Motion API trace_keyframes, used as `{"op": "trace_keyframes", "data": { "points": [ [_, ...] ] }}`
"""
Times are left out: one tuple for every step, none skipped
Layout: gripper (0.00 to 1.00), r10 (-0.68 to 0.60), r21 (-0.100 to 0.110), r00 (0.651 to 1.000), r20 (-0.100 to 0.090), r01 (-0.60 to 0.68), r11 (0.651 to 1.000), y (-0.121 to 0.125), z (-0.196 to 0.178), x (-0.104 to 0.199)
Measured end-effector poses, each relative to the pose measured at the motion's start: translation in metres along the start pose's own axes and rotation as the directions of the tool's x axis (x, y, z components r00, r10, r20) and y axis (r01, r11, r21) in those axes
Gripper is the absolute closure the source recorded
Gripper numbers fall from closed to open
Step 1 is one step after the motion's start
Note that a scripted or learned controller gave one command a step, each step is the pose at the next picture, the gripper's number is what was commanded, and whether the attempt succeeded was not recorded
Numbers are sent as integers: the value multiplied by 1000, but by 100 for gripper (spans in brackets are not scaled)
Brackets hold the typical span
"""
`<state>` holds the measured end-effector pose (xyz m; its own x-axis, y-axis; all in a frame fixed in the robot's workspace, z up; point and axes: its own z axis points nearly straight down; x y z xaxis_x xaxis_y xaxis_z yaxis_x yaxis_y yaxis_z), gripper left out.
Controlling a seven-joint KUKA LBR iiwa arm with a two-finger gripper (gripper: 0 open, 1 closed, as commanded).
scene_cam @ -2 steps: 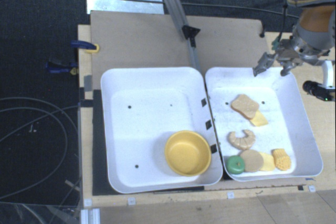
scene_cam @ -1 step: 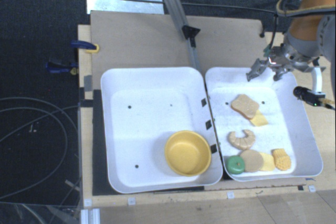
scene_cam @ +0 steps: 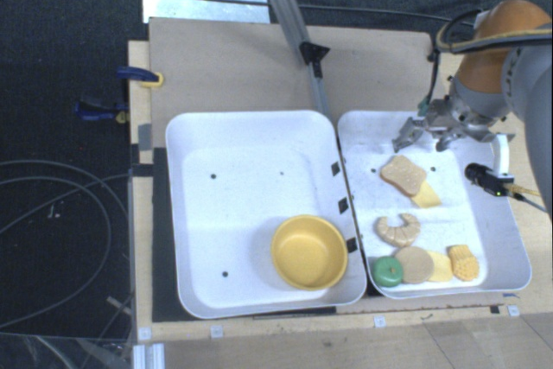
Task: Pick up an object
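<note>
gripper (scene_cam: 425, 137) open above right bin (scene_cam: 505, 251) — bread slice (scene_cam: 403, 174) just below

Even, bright overhead light — soft shadows, slight blur.

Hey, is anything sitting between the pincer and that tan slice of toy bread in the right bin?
Nothing visible does. The pincer hangs above the right white bin, just up from the tan slice of toy bread, with only bare bin floor between them. The yellow wedge lies on the bread's far side.
</note>
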<state>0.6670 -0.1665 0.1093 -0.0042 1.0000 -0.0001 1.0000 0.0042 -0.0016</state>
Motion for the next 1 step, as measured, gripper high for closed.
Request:
{"op": "trace_keyframes", "data": {
  "points": [
    [100,-3,-6,1000,2,3,1000,2,-14,0]
  ]
}}
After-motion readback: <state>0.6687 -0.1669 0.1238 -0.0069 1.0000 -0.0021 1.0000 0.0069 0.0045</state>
